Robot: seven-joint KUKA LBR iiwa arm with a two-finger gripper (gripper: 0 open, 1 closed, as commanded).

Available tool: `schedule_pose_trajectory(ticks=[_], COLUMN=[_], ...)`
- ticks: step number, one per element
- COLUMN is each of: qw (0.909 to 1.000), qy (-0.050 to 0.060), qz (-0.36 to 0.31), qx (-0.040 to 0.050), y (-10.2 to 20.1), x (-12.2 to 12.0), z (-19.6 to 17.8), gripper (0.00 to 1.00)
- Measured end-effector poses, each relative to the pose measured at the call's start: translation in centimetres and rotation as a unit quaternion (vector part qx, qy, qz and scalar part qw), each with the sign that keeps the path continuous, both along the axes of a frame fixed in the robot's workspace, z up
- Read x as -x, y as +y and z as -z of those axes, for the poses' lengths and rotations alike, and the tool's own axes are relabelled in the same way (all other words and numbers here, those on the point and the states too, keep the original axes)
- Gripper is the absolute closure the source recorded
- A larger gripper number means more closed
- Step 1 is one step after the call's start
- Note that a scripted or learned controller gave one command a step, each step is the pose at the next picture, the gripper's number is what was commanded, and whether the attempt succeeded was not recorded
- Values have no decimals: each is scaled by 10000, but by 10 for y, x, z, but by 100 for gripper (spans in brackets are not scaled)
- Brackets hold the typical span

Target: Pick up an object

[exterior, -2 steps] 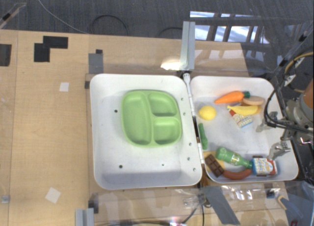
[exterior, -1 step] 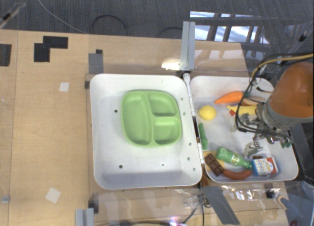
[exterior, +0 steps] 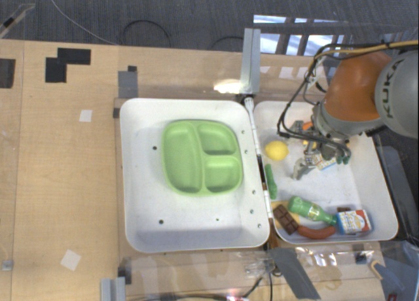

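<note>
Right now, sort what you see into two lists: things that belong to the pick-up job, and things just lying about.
Job:
two-finger gripper, over the right white bin
yellow lemon
green plastic bottle
red sausage-shaped toy
brown chocolate-bar block
small red, white and blue carton
green stick

Lying about:
green divided plate in the left white bin
black tape patches on the bench

My arm reaches in from the right, orange band (exterior: 350,90) above the wrist, pointing steeply down. My gripper (exterior: 313,165) hangs low, its fingers (exterior: 301,170) parted, nothing between them.
</note>
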State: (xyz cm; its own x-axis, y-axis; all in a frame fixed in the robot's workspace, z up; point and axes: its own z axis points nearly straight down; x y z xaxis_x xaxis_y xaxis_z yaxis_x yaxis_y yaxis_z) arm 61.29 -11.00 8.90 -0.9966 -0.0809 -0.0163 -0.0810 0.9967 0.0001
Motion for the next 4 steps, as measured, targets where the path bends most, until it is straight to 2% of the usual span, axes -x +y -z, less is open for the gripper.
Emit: schedule_pose_trajectory(ticks=[1,2,3,4], qw=[9995,9999,10000,10000], qy=[215,158,-26,8], qz=[-235,11,-16,-23], qx=[-45,30,33,29], y=[-56,-17,-14,-14], x=[-53,-53,-61,-60], z=[2,1,-14,-13], gripper=[0,0,100,0])
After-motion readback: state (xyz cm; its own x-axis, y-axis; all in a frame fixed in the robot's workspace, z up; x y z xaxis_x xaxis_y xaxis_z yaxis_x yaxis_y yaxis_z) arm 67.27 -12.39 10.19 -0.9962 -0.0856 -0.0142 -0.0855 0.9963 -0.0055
